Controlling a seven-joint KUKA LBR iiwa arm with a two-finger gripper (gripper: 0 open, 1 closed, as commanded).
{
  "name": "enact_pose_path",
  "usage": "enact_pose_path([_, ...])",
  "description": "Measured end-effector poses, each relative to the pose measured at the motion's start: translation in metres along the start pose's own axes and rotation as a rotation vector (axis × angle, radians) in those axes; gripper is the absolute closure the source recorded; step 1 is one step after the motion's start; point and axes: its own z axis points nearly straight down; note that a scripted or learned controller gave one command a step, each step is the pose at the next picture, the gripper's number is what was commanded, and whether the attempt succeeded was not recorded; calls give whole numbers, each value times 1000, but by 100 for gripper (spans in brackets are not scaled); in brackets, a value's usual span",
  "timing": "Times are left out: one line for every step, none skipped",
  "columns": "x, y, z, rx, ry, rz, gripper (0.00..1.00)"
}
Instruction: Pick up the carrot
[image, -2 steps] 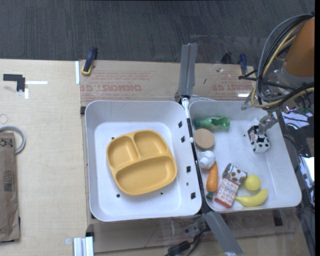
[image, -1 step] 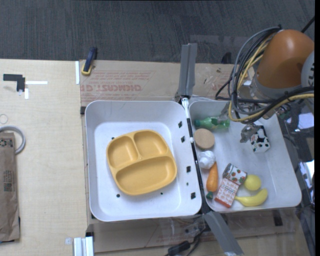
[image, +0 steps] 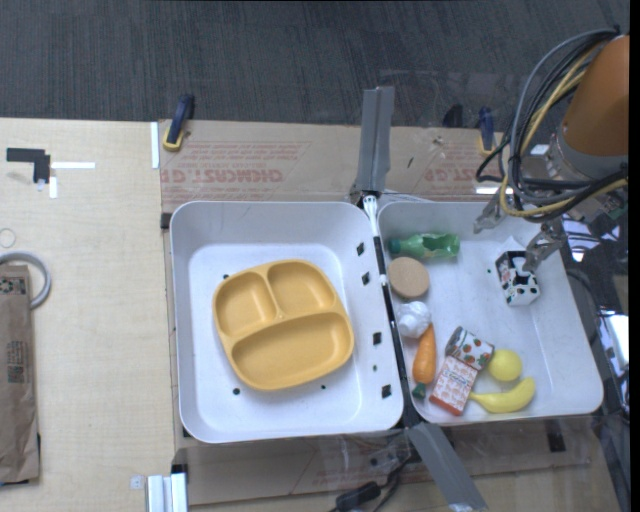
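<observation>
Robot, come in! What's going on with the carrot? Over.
Gripper at right bin's far side, over the cow-patterned toy. Carrot lies untouched by the left wall of the right bin. Garlic touches its top; carton close beside.

The table (image: 80, 330) is pale wood on its left side, with a sheet of brown cardboard (image: 270, 160) laid across its back. Two shallow white bins sit on it side by side, touching along their inner edges: the left bin (image: 190, 330) and the right bin (image: 560, 340). At the table's far left corner there is a small black block (image: 28, 160) beside strips of white tape (image: 72, 166). Along the left edge lies a brown paper bag (image: 15, 370). A blue clamp (image: 180, 122) grips the cardboard's back edge.
</observation>
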Motion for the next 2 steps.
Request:
enact_pose_path([38, 96, 6, -3, 2, -32, 0])
enact_pose_path([104, 79, 42, -5, 3, -178, 0])
